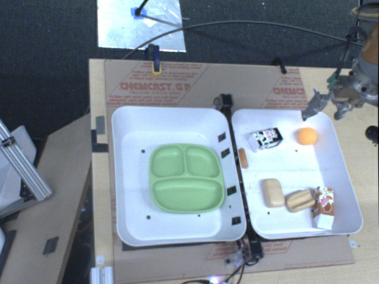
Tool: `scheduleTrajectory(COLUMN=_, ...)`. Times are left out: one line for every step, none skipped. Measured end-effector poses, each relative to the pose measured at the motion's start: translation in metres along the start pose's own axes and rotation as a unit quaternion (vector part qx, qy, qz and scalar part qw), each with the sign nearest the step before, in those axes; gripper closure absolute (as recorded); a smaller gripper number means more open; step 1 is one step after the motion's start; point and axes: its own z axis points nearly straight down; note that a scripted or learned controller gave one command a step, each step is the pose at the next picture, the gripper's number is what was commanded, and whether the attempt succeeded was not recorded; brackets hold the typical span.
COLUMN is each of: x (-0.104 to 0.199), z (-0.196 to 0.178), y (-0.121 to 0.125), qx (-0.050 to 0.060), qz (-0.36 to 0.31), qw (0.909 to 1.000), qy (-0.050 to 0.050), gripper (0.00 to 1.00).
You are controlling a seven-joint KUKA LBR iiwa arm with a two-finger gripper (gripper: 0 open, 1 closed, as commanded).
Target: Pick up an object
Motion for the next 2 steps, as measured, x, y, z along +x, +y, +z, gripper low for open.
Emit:
scheduleTrajectory(x=0.001, z=-0.007, y=0.002, qx=-0.005, qz=-0.001, qw=1.0, qy=-0.001, gripper=0.0)
scheduleTrajectory(x=-0.001, z=0.055, y=0.001, qx=-0.004, qz=0.0, qw=1.0, qy=-0.001, gripper=0.0)
